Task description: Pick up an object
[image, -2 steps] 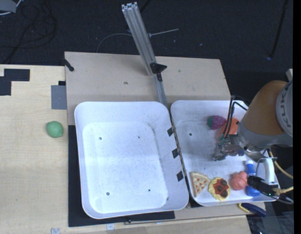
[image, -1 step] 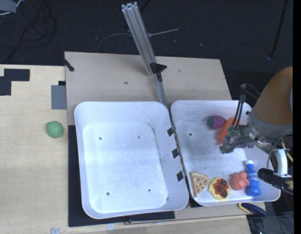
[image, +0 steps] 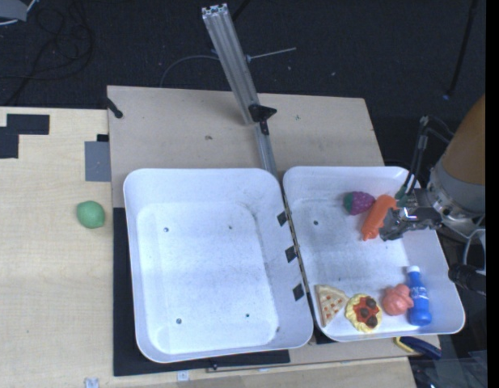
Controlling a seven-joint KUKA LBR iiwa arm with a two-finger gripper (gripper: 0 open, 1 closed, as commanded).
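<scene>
Matt pale wood worktop [image: 47, 241]; white bins [image: 205, 265] look like speckled plastic; a ribbed metal bar [image: 233, 59] at twelve o'clock.

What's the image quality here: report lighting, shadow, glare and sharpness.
Camera view: even, soft light on both bins; the left bin shows a faint shadow along its inner wall; no harsh glare; floor above the bench is dark. Toys such as the carrot are small and slightly soft; the end effector is dark and hard to resolve.

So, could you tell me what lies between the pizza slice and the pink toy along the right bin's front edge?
In the camera view, a round red-and-yellow toy lies between the pizza slice and the pink toy, close beside the slice, on the right bin floor.
</scene>
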